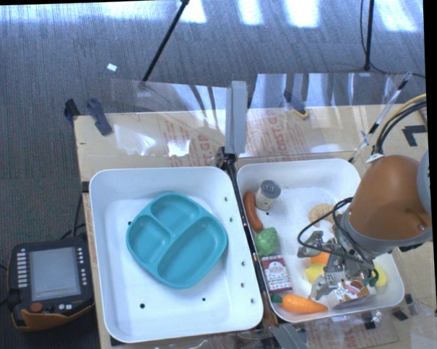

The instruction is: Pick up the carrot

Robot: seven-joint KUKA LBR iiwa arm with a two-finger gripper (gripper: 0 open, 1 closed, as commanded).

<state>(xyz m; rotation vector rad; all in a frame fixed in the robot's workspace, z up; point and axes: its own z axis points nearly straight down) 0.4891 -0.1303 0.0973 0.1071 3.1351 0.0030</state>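
The orange carrot (303, 302) lies on its side along the front wall of the right bin (305, 168), pointed end to the right. My gripper (328, 275) hangs low over the bin's front right part, just above and to the right of the carrot. Cables and the orange-banded wrist (387, 199) cover the bin's right side. Nothing shows as held.
Also in the right bin: a sausage (252, 210), a small can (267, 194), broccoli (266, 240), a red box (275, 273), a tan round piece (321, 213) and yellow pieces (314, 273). A blue divided plate (176, 238) lies in the left bin (108, 211).
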